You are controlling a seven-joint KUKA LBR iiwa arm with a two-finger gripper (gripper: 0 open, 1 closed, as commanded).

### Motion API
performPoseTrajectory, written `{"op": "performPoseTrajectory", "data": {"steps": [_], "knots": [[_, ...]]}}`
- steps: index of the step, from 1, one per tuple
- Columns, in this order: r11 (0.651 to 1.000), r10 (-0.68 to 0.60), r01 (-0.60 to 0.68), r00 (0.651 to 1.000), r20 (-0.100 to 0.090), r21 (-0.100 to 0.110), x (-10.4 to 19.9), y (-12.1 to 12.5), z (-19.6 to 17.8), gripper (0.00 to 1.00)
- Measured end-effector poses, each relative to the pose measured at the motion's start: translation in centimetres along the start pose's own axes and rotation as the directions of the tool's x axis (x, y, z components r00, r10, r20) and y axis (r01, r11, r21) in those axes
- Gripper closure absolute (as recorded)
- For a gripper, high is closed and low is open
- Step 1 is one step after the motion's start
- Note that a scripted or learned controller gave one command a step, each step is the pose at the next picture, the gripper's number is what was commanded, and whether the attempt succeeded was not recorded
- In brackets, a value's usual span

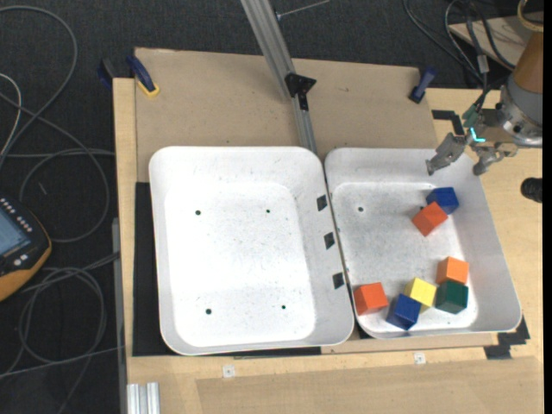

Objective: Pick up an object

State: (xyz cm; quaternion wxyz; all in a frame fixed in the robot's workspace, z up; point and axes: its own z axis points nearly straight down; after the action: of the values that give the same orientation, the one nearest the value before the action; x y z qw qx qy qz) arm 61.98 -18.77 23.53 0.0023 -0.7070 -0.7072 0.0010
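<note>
My gripper [463,159] hangs over the far right edge of the right bin [379,172], its two fingers spread apart with nothing between them. Just below it lie a blue cube [443,199] and a red-orange cube [429,219], touching each other. At the bin's near end sit an orange cube [371,297], a blue cube [403,310], a yellow cube [422,291], an orange cube [453,270] and a dark green cube [450,297].
The left bin [233,248] lies beside the right one, with black clips [328,240] along the shared rim. A slanted metal pole [276,50] rises behind the bins. Blue clamps [143,74] hold the board corners.
</note>
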Motion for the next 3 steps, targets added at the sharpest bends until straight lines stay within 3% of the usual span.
{"op": "performPoseTrajectory", "data": {"steps": [1, 3], "knots": [[1.000, -0.002, 0.002, 1.000, 0.002, -0.004, 0.0, 0.1, -0.3, 0.00], [1.000, 0.000, 0.000, 1.000, 0.000, 0.001, -0.9, -0.9, 9.6, 0.00]]}}
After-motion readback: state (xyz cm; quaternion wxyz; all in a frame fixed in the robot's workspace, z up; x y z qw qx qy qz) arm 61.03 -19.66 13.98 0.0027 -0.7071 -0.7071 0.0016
